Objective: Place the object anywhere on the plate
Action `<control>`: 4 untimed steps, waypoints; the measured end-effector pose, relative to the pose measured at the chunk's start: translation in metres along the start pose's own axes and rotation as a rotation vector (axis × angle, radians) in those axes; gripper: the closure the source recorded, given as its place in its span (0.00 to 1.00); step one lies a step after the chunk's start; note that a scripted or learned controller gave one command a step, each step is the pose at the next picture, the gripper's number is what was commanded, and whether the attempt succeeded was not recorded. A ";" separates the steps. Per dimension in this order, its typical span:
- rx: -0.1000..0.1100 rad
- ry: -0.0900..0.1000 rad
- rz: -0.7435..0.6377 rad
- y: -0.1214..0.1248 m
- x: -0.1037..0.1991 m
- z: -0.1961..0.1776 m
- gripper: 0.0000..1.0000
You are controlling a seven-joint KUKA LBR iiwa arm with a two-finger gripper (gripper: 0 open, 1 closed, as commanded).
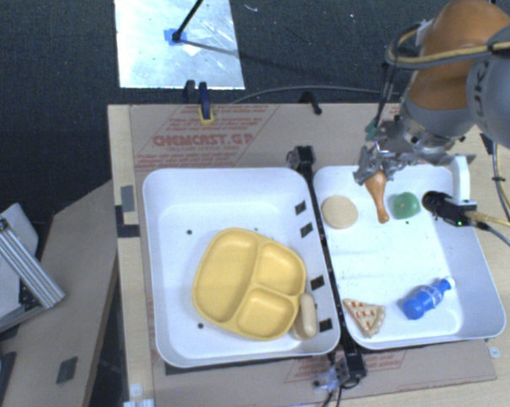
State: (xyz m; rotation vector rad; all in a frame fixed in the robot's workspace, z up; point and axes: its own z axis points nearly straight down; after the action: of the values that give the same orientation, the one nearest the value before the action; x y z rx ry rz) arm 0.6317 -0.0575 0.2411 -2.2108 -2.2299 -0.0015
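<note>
Bench w/ two bins: pincer (377, 169) pinching drumstick (379, 197) hanging upright; yellow plate (241, 279) lies well left, across divider.

- One cam, fixed above the bench (150, 127), looking down at a slant; far edge sitting toward the top of frame.
- Standing back far enough to be taking in both white bins whole: left bin (168, 244), right bin (469, 273), w/ dark floor showing beyond the bench.
- Arm (451, 55) reaching in from the view's right, upper corner.
</note>
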 end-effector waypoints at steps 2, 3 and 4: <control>0.002 0.000 0.001 -0.049 0.082 0.015 1.00; 0.001 0.001 -0.001 -0.077 0.126 0.007 1.00; 0.003 0.000 0.000 -0.107 0.163 0.022 1.00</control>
State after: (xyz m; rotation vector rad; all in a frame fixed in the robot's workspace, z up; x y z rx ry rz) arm 0.5236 0.1050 0.2196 -2.2093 -2.2278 0.0022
